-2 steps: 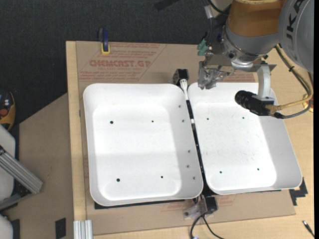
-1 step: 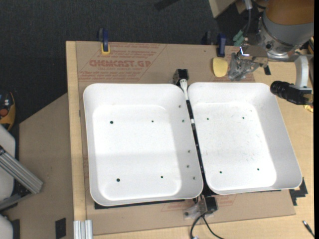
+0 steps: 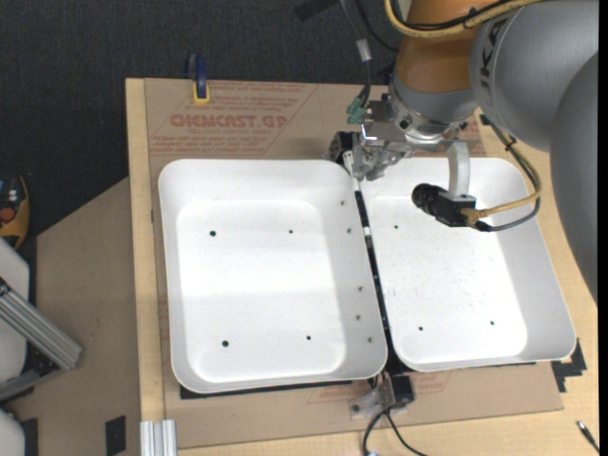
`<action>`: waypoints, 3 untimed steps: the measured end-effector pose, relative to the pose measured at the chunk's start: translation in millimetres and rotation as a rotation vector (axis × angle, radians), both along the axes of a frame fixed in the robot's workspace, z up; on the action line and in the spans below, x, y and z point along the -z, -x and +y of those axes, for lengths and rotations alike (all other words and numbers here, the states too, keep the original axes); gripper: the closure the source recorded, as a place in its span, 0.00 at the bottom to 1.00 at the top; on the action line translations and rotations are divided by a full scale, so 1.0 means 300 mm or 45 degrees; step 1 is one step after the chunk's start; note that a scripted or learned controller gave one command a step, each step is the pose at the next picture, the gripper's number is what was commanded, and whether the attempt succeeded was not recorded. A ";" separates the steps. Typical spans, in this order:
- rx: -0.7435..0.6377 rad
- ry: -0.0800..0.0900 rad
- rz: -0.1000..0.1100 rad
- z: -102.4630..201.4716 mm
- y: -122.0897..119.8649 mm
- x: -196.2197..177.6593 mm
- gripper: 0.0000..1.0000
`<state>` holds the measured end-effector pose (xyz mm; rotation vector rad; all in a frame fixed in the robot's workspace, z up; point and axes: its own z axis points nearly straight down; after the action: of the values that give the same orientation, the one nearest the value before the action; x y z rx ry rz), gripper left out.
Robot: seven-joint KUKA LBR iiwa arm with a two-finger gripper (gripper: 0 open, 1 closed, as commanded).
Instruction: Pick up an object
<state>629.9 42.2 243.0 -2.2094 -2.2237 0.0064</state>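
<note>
My gripper (image 3: 367, 158) hangs low at the back of the bench, over the seam where the left bin (image 3: 190, 255) meets the right bin (image 3: 494, 293). It sits just above the back rims. The grey arm with its orange band (image 3: 446, 27) comes in from the upper right. A black cylindrical part (image 3: 439, 200) on a yellow cable is attached to the wrist and hangs over the back of the right bin. Both bin floors show plain white with small dark dots.
The bins rest on a brown cardboard sheet (image 3: 237, 117) held by a blue clamp (image 3: 198, 69) at the back. A connector with cables (image 3: 389, 397) lies at the front edge between the bins. An aluminium rail (image 3: 38, 326) lies off the bench at left.
</note>
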 end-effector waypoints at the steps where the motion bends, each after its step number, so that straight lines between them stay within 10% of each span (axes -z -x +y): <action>1: 0.002 0.000 -0.023 0.137 -0.069 -0.238 1.00; 2: 0.009 0.003 -0.015 0.072 -0.020 -0.295 1.00; 3: 0.002 0.002 0.002 0.256 -0.110 0.018 1.00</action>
<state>662.8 119.0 237.5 -2.2111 -2.2216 0.0100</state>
